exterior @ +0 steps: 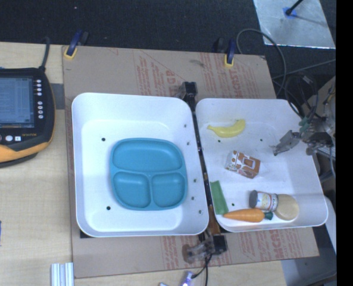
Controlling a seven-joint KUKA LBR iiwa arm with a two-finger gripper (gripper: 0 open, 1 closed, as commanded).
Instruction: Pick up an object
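Brown cardboard-covered bench, two shallow white bins point(134, 107) under me. My gripper point(289, 142) hangs at the right bin's far-right edge, fingers seemingly spread on nothing. The brown-and-white snack packet point(243, 164) lies just left and slightly nearer the camera, tilted.

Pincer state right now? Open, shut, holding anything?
Pincer: open, holding nothing, above the right bin's right side.
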